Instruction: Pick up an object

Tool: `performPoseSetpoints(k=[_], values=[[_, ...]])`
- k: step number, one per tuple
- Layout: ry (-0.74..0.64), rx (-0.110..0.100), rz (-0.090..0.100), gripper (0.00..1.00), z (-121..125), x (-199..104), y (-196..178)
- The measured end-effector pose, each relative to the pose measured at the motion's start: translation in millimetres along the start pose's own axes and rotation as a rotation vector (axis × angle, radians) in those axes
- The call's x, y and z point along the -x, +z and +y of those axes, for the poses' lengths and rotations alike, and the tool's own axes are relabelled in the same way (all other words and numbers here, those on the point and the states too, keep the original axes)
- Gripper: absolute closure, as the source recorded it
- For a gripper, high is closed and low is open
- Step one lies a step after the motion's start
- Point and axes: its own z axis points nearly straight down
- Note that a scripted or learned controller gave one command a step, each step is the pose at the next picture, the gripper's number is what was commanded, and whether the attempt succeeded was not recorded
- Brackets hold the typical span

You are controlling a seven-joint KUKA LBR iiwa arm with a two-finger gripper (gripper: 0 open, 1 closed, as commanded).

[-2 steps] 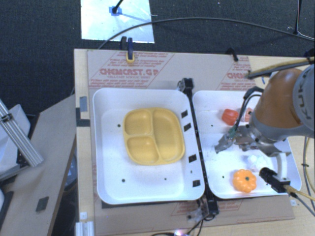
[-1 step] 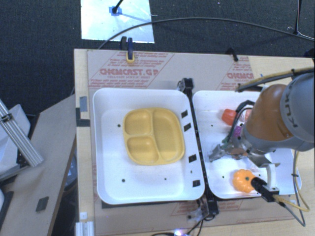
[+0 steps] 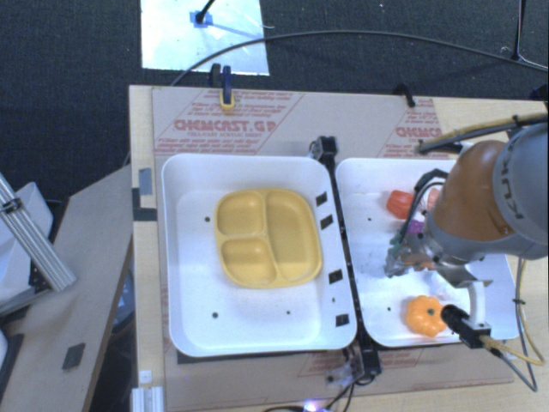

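Over the right white bin point(image 3: 377, 320) hangs the grey arm's gripper point(image 3: 396, 260); whether it is wide or narrow I cannot tell. A small orange pumpkin-shaped toy point(image 3: 425, 315) lies near it, toward the bin's front edge, and an orange-red block point(image 3: 401, 202) lies beyond it. Beside them, the left white bin point(image 3: 193, 324) holds a yellow divided plastic tray point(image 3: 266, 236). Both bins sit on a cardboard-covered bench point(image 3: 283, 123) over dark carpet point(image 3: 69, 50).

Bench point(image 3: 257, 110): tan surface under a clear sheet printed with red lettering. Two shallow white bins sit directly on it, side by side and touching: left bin point(image 3: 184, 230), right bin point(image 3: 369, 316). A blue-and-yellow clamp point(image 3: 225, 88) grips the far edge.
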Motion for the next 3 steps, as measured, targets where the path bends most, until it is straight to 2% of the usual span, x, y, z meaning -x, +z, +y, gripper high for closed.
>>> performPoseSetpoints(k=[3], values=[[-0.003, 0.006, -0.001, 1.0, -19.3, -3.1, -148.3]])
